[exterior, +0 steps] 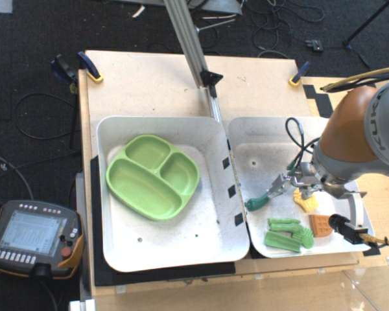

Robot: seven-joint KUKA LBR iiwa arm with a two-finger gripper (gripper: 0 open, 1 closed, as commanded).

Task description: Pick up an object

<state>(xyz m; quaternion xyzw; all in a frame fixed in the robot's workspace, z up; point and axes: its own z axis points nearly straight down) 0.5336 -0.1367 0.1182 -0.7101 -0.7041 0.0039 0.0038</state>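
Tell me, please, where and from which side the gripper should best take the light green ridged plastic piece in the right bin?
Probably across the middle of the light green ridged plastic piece, from straight above. It lies flat and long, left to right, near the front wall of the right white bin, with an orange block close on its right.

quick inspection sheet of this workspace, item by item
surface: wooden bench bearing two white bins, left bin and right bin, side by side.
job's things: green toy pieces, yellow piece, orange block, teal-handled tool, all in the right bin.
clutter: green divided plate in the left bin.
grippers: pincer low over the right bin, by the teal-handled tool; finger state unclear.
cables: black cable looping at the wrist; more on the floor.
surroundings: pendant on the floor; clamps at the bench corners.
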